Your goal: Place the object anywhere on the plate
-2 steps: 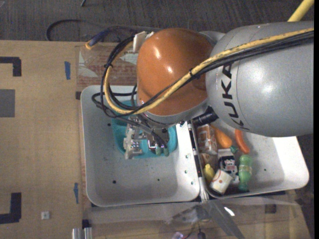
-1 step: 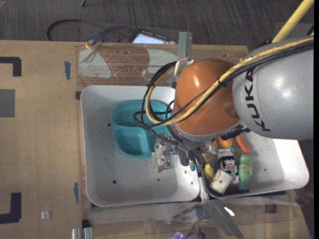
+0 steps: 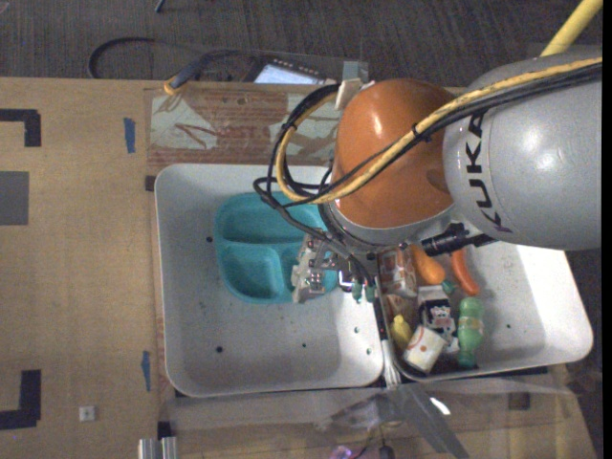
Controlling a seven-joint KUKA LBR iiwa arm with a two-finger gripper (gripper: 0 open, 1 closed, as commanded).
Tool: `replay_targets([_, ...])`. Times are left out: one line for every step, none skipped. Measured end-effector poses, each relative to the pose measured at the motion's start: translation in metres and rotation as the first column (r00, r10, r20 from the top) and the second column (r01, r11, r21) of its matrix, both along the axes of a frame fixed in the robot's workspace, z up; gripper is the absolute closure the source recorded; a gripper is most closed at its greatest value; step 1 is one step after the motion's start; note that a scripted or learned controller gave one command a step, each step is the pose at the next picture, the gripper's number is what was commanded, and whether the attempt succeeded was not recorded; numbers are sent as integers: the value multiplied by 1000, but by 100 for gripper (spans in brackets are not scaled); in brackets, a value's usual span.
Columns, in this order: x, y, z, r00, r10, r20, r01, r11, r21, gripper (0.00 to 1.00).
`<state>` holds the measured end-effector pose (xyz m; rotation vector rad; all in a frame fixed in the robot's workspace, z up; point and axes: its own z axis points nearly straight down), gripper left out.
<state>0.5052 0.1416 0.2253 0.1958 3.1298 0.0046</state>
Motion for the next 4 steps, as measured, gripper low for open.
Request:
replay_targets([-26, 68, -12, 997, 73, -5, -73, 997, -1, 100])
replay_targets([-26, 68, -12, 997, 72, -5, -72, 997, -1, 0])
replay_targets([-25, 51, 0, 979, 204, 0, -204, 979, -1, 0])
replay_targets([-24, 52, 11, 979, 202, 6, -202, 979, 2, 100])
